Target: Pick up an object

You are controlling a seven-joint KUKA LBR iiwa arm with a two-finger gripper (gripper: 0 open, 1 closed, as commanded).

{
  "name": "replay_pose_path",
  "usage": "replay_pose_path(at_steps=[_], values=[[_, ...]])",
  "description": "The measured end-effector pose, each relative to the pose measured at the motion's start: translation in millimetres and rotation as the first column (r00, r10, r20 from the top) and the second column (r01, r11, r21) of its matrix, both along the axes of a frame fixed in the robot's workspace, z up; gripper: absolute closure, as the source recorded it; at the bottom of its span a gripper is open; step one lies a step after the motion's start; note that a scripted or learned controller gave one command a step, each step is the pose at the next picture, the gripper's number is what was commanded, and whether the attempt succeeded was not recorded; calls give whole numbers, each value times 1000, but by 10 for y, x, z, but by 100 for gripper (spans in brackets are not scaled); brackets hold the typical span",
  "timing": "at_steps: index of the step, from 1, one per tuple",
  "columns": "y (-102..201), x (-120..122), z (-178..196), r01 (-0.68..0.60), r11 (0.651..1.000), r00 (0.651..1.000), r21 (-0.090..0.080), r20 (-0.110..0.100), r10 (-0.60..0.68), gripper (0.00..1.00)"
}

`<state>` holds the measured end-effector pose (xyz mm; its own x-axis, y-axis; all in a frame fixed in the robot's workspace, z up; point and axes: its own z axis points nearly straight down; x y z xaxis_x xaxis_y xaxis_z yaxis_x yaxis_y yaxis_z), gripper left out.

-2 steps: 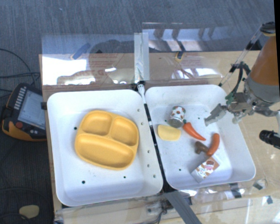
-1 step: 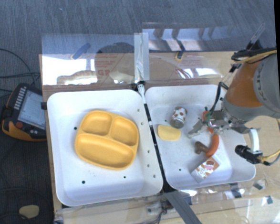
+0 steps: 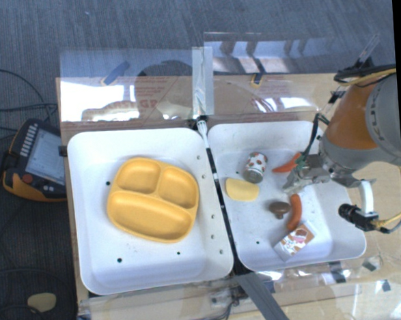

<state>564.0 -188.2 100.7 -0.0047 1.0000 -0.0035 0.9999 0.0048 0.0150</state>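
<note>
The right bin holds several small objects. A white and red can lies near its middle, with a pale yellow wedge just below and to the left of it. A brown lump sits beside a long orange sausage-like piece. A second orange piece lies at the gripper's left. A small red and white carton rests near the front wall. My gripper hangs low over the bin's right half, between the two orange pieces and just above the long one.
The left bin carries a yellow divided plate. A divider wall separates the bins. The arm's grey and orange wrist covers the right bin's right rim. A teach pendant lies on the floor at left.
</note>
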Motion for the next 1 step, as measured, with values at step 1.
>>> replay_pose_path(at_steps=[1], values=[[0, -7, -16, 0, 1000, 1000, 0, -3, 0, 0]])
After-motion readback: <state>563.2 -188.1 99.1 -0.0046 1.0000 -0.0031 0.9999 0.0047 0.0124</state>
